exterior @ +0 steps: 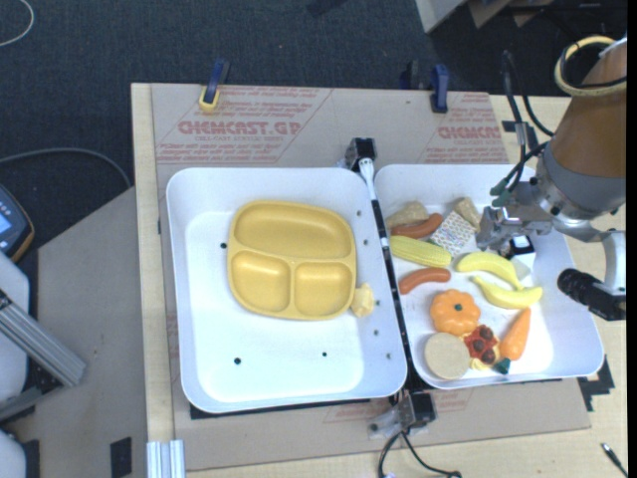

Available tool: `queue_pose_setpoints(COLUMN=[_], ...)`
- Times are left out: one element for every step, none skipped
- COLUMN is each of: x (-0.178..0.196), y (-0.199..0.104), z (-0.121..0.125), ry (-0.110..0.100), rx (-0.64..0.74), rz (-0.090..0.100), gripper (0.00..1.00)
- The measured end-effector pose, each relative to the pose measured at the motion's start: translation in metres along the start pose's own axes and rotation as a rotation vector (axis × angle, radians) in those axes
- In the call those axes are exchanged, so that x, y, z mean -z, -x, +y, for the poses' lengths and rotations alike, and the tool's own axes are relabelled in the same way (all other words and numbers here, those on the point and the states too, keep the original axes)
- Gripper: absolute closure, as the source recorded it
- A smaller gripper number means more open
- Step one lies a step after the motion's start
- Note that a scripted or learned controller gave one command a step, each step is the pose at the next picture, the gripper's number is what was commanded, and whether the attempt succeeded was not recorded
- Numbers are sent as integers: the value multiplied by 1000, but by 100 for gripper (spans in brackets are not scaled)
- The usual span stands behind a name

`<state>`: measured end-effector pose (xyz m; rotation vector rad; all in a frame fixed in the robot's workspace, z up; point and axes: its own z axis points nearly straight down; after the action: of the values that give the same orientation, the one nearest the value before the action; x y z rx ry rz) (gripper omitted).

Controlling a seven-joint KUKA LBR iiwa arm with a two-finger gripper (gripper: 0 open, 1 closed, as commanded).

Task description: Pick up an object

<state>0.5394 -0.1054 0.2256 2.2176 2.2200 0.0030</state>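
White right bin (577,352) as landmark: round cracker (447,355) at its near edge, carrot (516,333) and pumpkin (456,312) just behind, then bananas (498,277), corn (421,251), sausages. Gripper (505,229) low over far side, beside bananas; fingers' spread unreadable. Yellow divided plate (292,259) in left bin.

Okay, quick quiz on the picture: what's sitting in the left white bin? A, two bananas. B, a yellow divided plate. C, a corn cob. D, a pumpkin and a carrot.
B: the yellow divided plate lies in the left bin, while the pumpkin, carrot, bananas and corn cob are all in the right bin.
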Motion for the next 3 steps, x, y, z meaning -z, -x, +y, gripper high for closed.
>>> queue_pose_setpoints(x=[-5,-4,8], y=[-41,-81,-135], z=[-15,-20,-31], ry=[-6,-7,-4], rx=[-1,0,3], rz=[2,3,3], gripper=[100,100,100])
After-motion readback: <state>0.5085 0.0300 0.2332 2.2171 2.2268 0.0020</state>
